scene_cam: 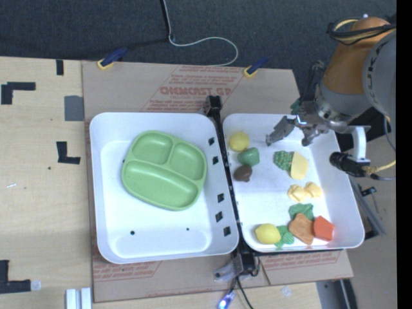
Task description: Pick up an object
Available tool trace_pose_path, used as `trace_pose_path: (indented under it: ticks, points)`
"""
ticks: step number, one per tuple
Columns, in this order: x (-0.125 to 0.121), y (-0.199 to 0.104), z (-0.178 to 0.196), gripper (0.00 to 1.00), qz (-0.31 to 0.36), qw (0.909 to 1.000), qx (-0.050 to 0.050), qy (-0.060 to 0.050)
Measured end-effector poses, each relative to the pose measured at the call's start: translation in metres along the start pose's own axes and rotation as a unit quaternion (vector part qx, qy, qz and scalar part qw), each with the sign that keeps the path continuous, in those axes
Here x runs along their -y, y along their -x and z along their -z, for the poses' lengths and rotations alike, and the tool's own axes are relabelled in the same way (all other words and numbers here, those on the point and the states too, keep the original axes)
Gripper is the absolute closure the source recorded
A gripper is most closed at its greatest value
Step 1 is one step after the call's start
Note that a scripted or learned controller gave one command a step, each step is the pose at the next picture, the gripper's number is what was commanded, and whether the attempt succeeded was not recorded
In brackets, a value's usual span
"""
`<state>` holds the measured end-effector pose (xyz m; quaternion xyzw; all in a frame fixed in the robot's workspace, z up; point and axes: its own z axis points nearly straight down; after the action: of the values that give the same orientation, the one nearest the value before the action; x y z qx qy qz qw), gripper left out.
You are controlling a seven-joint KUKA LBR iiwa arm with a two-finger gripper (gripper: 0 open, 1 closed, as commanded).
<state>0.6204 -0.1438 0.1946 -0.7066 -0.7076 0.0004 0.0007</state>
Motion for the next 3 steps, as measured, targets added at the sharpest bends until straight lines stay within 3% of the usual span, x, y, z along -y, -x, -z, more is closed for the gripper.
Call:
trace_pose_path:
  ticks: [1, 2, 3]
  points:
    - [0.032, -0.039, -0.079, 0.00, 0.001, 1.0000, -0.001, -0.005]
    - [0.090, -0.119, -0.007, 0.00, 0.004, 1.0000, -0.002, 0.000]
    - [0.089, -0.115, -0.001, 1.00, 0.001, 1.0000, 0.000, -0.002]
